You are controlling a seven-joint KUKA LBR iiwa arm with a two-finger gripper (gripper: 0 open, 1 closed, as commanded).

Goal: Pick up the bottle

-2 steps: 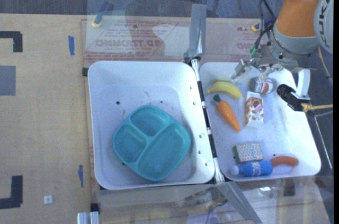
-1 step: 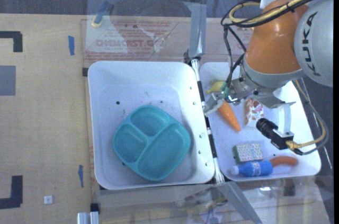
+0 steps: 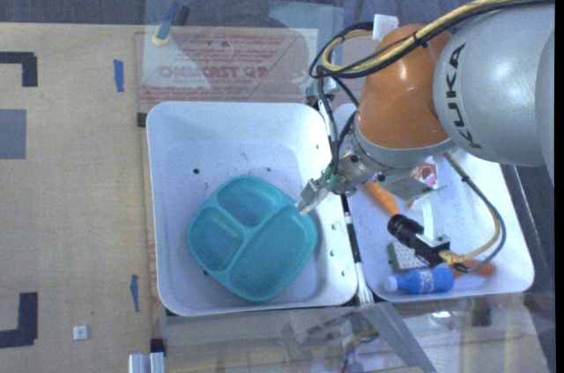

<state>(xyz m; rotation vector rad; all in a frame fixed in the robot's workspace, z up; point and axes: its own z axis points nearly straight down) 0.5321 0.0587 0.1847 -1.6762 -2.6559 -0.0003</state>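
Hovering at the teal tray's (image 3: 253, 237) right edge in the left bin (image 3: 176, 151), the gripper (image 3: 310, 197) is seen holding nothing; jaw state cannot be told. The bottle (image 3: 423, 280) lies in the right bin's (image 3: 520, 261) near corner, so the approach step remains: a move right and nearer is called for.

The grey arm (image 3: 493, 80) enters from the frame's right, its orange band (image 3: 401, 93) near upper centre. Below it, the gripper (image 3: 310, 197) points down-left toward the frame's centre.
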